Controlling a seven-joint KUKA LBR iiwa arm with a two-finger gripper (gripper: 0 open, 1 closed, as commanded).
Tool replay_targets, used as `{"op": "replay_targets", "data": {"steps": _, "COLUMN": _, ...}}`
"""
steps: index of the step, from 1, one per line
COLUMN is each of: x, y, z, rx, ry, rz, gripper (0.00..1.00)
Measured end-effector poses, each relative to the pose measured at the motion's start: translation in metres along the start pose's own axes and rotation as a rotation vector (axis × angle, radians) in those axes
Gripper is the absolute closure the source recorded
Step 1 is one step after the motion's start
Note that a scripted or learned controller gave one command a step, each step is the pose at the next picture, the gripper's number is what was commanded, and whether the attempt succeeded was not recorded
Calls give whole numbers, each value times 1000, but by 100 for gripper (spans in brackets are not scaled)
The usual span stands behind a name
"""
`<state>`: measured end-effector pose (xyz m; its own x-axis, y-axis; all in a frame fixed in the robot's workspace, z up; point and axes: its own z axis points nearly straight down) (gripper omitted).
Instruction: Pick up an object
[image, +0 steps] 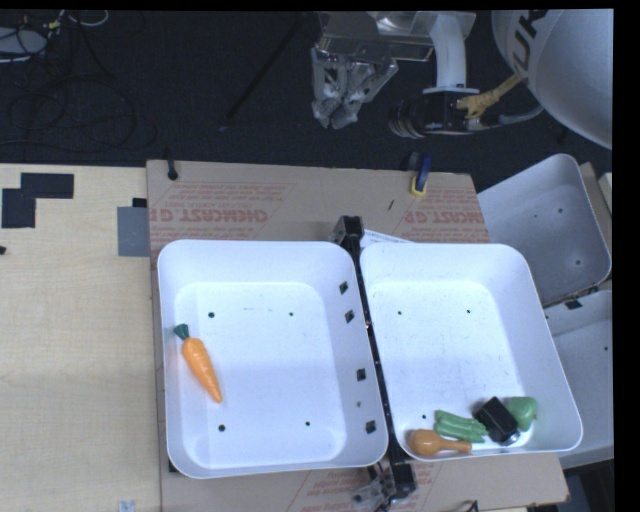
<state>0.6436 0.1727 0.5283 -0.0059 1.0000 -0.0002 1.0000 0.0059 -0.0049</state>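
An orange toy carrot (201, 368) with a green top lies near the left wall of the left bin (250, 262). In the front right corner of the right bin (450, 262) sit a green pea pod (460, 426), an orange gourd-shaped toy (437, 443), a black block (496, 419) and a light green piece (523, 408), packed close together. My gripper (342, 100) hangs high at the top of the view, beyond the far edge of both bins and well away from every object. Its lower end is a blurred grey shape.
The two bins stand on a cardboard sheet (300, 205) on the wooden bench. A black clip (348, 230) joins the bins at the far end of their shared wall. A blue and yellow tool (421, 174) lies on the cardboard. A grey lid (550, 220) leans at the right.
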Motion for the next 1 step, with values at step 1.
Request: {"op": "replay_targets", "data": {"steps": 1, "x": 76, "y": 0, "z": -8, "rx": -1, "ry": 1, "rz": -2, "gripper": 100}}
